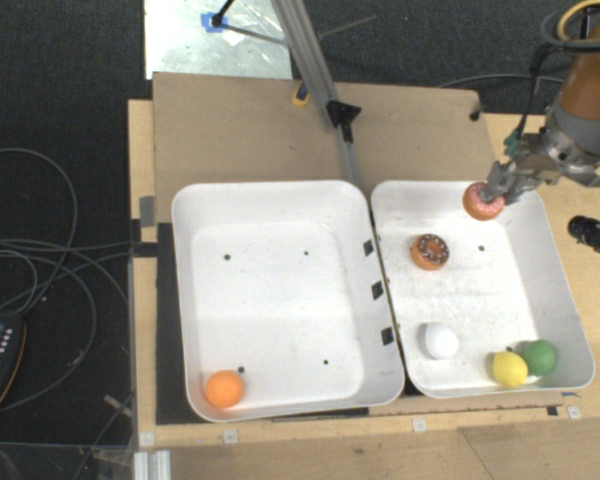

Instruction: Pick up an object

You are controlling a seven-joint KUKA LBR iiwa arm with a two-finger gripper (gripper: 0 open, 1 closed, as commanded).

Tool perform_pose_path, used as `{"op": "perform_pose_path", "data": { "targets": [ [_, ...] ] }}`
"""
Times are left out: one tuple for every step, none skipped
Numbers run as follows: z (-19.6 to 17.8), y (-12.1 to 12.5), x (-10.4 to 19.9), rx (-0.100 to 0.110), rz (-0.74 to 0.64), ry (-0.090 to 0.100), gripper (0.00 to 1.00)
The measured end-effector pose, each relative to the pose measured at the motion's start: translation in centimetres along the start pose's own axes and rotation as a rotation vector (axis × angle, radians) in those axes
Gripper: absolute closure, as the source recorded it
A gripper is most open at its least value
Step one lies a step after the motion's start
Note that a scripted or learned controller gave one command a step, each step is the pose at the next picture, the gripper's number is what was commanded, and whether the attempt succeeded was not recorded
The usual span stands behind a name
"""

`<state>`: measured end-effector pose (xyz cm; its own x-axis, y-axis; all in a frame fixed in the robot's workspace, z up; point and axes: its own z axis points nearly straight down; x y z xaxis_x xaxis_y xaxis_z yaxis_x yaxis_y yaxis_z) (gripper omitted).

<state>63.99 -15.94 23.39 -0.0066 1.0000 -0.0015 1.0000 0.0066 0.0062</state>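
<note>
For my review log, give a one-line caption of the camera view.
Gripper at a pink-frosted doughnut in the right bin, far corner; chocolate doughnut nearby.

Bright, even overhead light; slightly soft focus.

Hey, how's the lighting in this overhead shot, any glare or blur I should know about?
Camera view: even, soft light, with only faint shadows under the orange ball and white ball; the white bins look bright but keep their rims; the floor patch at top is washed out; the gripper area is slightly soft.
</note>
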Motion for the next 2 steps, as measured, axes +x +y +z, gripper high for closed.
{"op": "perform_pose_path", "data": {
  "targets": [
    [-4.6, -0.3, -0.1, -0.001, 0.000, 0.000, 1.00],
    [-6.6, -0.2, -0.2, 0.001, 0.000, 0.000, 1.00]
  ]
}}
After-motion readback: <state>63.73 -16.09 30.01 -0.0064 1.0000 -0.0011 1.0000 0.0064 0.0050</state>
